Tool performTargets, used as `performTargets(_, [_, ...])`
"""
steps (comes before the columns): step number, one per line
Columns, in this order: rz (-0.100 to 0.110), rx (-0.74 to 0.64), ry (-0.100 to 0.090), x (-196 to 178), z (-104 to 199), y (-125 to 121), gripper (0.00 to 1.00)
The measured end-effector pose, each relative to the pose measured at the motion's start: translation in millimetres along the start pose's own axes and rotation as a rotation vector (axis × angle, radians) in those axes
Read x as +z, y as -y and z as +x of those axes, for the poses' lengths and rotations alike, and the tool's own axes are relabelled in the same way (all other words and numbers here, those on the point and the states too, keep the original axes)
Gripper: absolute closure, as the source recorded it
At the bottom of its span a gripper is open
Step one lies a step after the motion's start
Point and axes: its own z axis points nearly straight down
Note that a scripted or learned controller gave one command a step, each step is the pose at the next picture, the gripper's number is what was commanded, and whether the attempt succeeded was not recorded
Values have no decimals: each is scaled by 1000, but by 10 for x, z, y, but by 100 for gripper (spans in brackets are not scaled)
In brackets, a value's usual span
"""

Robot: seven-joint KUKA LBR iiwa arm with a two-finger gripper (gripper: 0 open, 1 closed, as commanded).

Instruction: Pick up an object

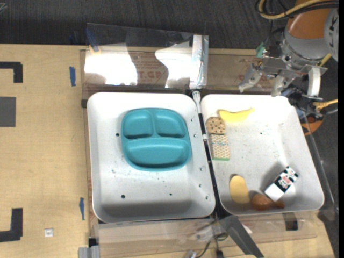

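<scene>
On your wooden bench (43,144), the two-finger gripper (262,83) hangs spread and empty above the right white bin (306,160); the curved yellow banana (235,114) could roll away.

The arm (312,20) is cut off by the top and right edges, so just its orange band and wrist show. The gripper (263,82) is small against the cluttered bench; whether its fingers are parted is unclear. Print on the black-and-white box (282,183) is too small to read. The brown object (262,201) beside it is too small to identify.
</scene>
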Motion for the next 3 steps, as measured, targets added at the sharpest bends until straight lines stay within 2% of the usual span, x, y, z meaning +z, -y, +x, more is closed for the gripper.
performTargets(1, [-8,-343,4,-334,-119,-120,0])
performTargets(2, [8,-477,-1,1176,-111,52,0])
performTargets(3, [-20,-603,7,1682,-81,172,0])
